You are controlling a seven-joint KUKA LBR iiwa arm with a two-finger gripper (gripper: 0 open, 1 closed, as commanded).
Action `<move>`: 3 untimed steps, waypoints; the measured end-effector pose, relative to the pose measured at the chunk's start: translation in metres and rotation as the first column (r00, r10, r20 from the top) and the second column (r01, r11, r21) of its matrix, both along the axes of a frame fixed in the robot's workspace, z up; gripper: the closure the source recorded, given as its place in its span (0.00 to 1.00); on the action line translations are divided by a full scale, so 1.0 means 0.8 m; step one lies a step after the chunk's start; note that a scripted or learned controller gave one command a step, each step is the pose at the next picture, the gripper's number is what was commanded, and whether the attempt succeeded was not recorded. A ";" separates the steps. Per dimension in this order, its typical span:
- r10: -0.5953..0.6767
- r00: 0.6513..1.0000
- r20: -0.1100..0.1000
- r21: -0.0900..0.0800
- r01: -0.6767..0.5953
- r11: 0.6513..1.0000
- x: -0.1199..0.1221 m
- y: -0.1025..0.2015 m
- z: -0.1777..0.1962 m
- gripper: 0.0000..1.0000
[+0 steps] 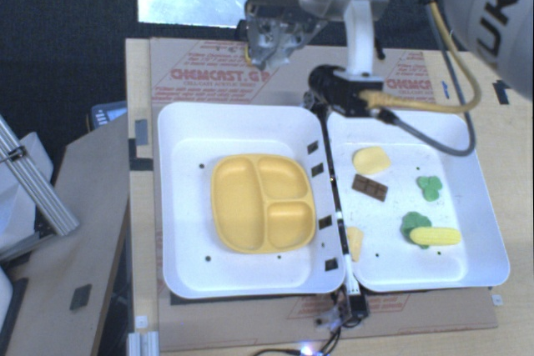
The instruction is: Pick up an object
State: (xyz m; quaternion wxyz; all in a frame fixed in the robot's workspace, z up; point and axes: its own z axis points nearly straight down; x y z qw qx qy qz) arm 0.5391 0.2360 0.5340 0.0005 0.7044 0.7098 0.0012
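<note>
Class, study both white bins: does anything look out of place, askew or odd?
Mostly tidy. The yellow divided plate sits slightly turned in the left bin, and a pale yellow piece lies against the right bin's dividing wall.

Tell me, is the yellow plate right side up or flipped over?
Right side up. The yellow plate lies flat in the left bin, and its three hollow sections face up.
</note>
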 end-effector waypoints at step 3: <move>-0.010 1.000 -0.014 -0.007 0.010 1.000 0.013 -0.050 -0.247 1.00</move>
